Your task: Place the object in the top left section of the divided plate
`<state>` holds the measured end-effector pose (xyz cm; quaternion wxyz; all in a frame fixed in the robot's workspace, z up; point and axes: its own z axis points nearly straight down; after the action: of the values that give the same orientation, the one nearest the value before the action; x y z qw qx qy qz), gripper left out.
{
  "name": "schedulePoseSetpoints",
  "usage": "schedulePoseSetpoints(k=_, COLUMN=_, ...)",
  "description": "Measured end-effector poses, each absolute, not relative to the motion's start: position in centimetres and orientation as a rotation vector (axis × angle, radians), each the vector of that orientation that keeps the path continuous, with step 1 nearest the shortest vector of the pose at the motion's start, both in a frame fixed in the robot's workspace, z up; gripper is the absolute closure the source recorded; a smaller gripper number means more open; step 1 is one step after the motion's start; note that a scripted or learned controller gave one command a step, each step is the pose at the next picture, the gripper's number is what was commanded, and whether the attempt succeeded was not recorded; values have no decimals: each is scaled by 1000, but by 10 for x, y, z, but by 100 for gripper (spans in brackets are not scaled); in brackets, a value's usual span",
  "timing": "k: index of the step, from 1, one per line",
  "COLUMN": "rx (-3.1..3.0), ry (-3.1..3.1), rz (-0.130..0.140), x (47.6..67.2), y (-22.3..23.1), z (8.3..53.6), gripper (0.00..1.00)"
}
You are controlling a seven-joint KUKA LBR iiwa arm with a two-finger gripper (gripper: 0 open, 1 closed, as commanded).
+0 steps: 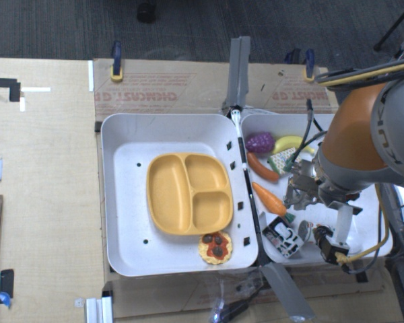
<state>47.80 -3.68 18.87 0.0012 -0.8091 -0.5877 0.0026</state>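
A yellow divided plate (188, 194) lies in the left bin (121, 200), with one long section on its left and two smaller ones on its right. All three sections are bare. My gripper (295, 197) hangs low over the middle of the right bin (384, 244), under the grey and orange arm. It is just right of an orange carrot (268, 198) and above a black-and-white object (281, 236). The wrist hides whatever lies directly beneath it.
A small toy pizza (215, 247) sits in the left bin by the plate's lower right edge. The right bin also holds purple grapes (259, 142), a banana (291, 142), a second carrot (262, 168) and a green-and-white piece (283, 160). Cables trail at the lower right.
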Motion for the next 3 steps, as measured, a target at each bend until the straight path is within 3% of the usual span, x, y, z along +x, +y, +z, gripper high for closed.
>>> schedulePoseSetpoints(k=1, rx=-2557, ry=-1821, rz=12, x=494, y=-18, z=188, gripper=100)
schedulePoseSetpoints(k=2, rx=-2827, ry=-1369, rz=13, x=524, y=-74, z=287, gripper=100)
schedulePoseSetpoints(k=3, rx=-2875, ry=-1261, rz=10, x=568, y=-104, z=89, gripper=100)
